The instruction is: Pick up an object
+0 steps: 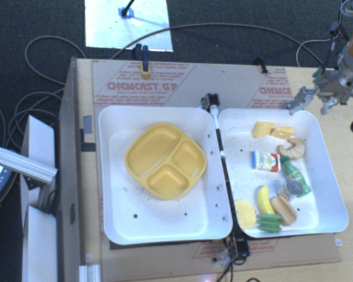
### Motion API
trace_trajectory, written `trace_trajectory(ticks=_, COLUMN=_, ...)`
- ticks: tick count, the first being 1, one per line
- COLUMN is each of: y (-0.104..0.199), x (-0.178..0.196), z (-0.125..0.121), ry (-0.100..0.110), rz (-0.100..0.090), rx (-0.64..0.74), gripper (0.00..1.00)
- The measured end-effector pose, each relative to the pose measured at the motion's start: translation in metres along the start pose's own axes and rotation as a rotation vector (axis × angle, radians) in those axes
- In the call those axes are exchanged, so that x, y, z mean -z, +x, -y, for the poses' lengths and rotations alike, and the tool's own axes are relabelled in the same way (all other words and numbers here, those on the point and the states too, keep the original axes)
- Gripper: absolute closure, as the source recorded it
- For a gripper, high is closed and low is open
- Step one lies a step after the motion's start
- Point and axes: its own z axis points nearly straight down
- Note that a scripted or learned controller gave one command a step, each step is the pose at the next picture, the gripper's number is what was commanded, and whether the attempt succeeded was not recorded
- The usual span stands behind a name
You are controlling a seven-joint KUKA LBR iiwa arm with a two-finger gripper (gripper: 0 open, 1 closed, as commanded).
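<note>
Gripper: the grey two-finger gripper (313, 100) hangs over the right bin's far right corner, fingers spread apart, nothing between them.
Right bin: the shallow white bin (329, 175) carries the toy food, with two pale yellow cheese wedges (273, 130) near its far edge, a tan croissant (293, 148) beside them and a yellow banana (263, 199) toward the near edge.
Left bin: a yellow three-compartment plastic plate (166, 160) lies at its middle.
Writing: red print on the cardboard sheet (182, 78) under the bins, too blurred to read.

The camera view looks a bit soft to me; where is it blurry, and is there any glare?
In the camera view the tool at the upper right is blurred, the bright sheet on the dark floor is washed out, and the yellow tray and food toys look sharper, with soft shadows.
</note>
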Motion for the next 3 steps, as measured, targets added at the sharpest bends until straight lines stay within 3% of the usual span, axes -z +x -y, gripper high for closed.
trace_trajectory(ticks=1, y=0.007, x=-0.155, z=-0.005, ry=0.004, rz=-0.002, rx=0.000, gripper=0.00)
trace_trajectory(ticks=2, y=0.021, x=-0.184, z=-0.031, ry=0.014, rz=-0.001, rx=-0.005, gripper=0.00)
trace_trajectory(ticks=3, y=0.005, x=-0.150, z=-0.033, ry=-0.002, rz=0.001, rx=-0.002, gripper=0.00)
